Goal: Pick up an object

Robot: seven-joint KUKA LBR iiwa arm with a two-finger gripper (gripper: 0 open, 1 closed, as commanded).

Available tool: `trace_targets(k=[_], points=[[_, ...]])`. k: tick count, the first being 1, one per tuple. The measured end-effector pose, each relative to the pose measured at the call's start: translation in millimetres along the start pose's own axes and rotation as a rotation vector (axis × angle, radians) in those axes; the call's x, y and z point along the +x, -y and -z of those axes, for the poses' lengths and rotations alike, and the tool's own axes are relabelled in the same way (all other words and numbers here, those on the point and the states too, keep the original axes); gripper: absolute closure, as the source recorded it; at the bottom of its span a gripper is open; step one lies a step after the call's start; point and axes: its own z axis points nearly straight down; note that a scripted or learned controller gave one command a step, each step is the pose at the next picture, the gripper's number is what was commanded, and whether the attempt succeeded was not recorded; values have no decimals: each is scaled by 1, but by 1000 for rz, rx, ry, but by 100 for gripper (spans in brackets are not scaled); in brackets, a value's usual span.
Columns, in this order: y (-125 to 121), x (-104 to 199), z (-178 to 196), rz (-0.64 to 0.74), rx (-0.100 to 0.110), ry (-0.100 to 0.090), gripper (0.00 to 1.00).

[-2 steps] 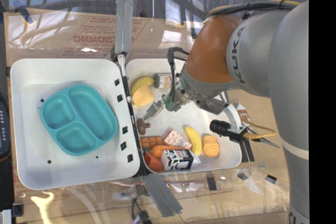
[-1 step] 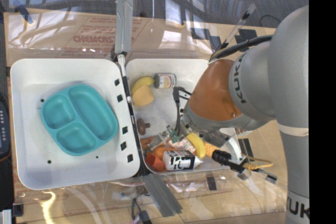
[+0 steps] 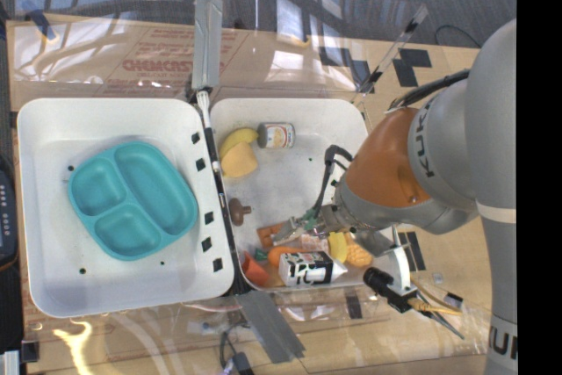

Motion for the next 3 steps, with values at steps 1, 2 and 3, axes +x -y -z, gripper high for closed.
trace_targets(k=[1,2,3], points=[[-4,28,-1,379,1,-1,0],[-6,30,10,385,1,-5,100],[-84,67,98,143,4,-2,100]])
